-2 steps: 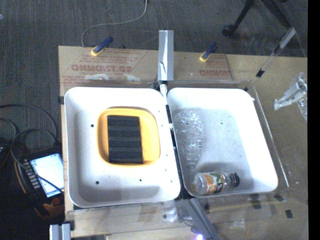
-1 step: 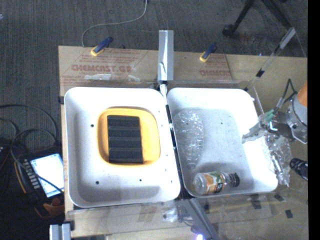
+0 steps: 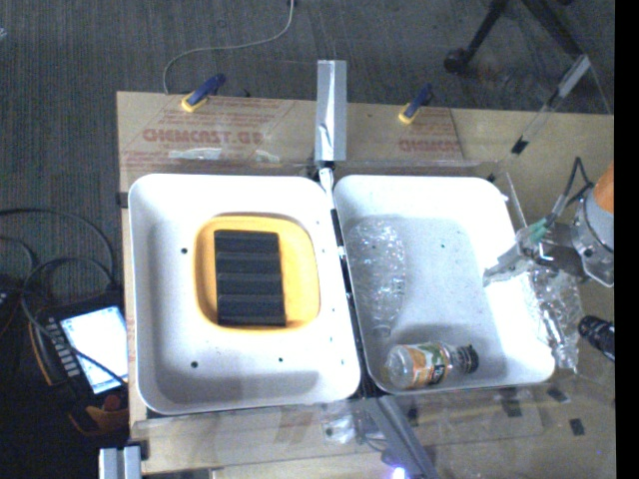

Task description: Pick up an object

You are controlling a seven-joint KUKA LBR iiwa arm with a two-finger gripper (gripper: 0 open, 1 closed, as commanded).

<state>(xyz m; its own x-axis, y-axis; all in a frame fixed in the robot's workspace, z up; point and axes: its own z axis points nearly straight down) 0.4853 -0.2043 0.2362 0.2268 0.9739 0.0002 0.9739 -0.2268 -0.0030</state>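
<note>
A yellow tray-like block point(image 3: 258, 273) with a black ribbed insert lies flat in the middle of the left bin point(image 3: 160, 218). In the right bin point(image 3: 469, 193), a small clear bottle point(image 3: 431, 363) with a dark cap and a printed label lies on its side near the front wall (cap pointing right). A crumpled clear plastic bottle point(image 3: 379, 272) lies lengthwise along that bin's left side.

Dark grey carpet point(image 3: 100, 28) — office chair base point(image 3: 499, 18) at top right.
</note>
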